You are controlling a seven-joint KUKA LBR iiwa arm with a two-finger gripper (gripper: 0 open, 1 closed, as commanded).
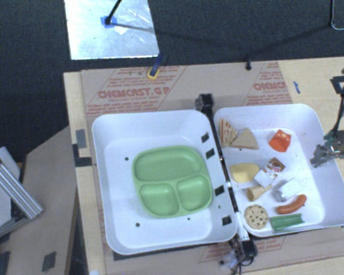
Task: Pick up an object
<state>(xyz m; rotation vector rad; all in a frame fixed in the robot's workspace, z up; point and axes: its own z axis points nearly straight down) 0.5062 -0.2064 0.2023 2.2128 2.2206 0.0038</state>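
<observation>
- The bench carries two white bins side by side: the left bin [111,170] holds a green divided plate [172,181], while the right bin [315,120] holds all the loose toy food — so any pick has to come from the right one, which sits on the arm's side.
- The gripper [320,154] hangs at the right bin's right edge, about level with its middle, well apart from the nearest item; I read this as an approach stance and not a grasp (no object sits under it).
- Whether the gripper is spread or closed I cannot tell — it is small and blurred here — and nothing is visibly held.
- The candidates lie in a loose cluster toward the bin's left and lower half: an orange-red block [280,141] standing nearest the gripper and clear of its neighbours, a yellow lump [245,172], a small red-and-white packet [272,169], a sausage [291,204], a chocolate-chip cookie [256,216] and a green pod [286,220].
- The orange-red block looks compact and angular — probably the easiest to close on, being isolated; the sausage and green pod lie just beside each other and could be nudged together.
</observation>
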